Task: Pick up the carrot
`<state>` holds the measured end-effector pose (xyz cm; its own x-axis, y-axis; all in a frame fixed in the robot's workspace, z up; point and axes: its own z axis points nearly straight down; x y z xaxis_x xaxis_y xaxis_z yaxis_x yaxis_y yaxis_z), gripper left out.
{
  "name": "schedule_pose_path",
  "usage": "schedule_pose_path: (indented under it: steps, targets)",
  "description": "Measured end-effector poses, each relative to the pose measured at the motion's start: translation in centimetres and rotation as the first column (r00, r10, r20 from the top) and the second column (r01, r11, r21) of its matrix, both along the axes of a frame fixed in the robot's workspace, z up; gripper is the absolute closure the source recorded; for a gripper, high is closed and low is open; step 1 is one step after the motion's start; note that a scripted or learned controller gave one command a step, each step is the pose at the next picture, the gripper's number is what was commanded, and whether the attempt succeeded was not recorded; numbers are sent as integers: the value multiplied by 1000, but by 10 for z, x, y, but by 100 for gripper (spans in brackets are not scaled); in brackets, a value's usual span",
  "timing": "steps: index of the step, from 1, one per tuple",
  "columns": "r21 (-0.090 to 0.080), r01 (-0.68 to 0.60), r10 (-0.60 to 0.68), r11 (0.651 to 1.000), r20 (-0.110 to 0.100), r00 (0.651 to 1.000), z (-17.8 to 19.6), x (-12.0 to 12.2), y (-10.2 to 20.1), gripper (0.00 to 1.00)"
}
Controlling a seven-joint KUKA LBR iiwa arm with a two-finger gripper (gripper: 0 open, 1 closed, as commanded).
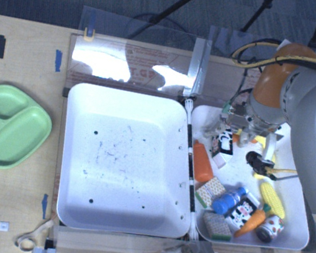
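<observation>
You cannot tell if the gripper [225, 144] is apart or together, because it is too small and dark to see well. It hangs low over the back part of the right bin [293, 186], close to that bin's left wall. No thing shows in its grip. Just beside it, toward the front, lies a long orange-red thing [203, 162] along the wall between the two bins.

The carrot [252, 221] is well apart from the gripper, near the front edge of the right bin. It lies tilted, packed in between a blue thing [228, 202], a yellow corn cob [272, 198] and a small can [270, 228]. The can touches it.

That front part is crowded. The left bin [137, 179] has a bare white floor. Far off to the left, a green plate [6, 125] sits on the bench.
</observation>
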<state>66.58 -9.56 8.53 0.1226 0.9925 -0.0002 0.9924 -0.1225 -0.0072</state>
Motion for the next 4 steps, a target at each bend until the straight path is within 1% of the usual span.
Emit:
schedule_pose_path:
  steps: [1, 2, 3, 4]
  targets:
    - [-2, 33, -33, 999, 9, 999, 83, -1, -16, 0]
    - [-4, -32, 32, 999, 20, 999, 17, 5, 2, 0]
    - [-5, -35, 35, 999, 25, 999, 29, 6, 3, 100]
    - [-2, 147, -147, 989, 10, 989, 113, 1, -1, 100]
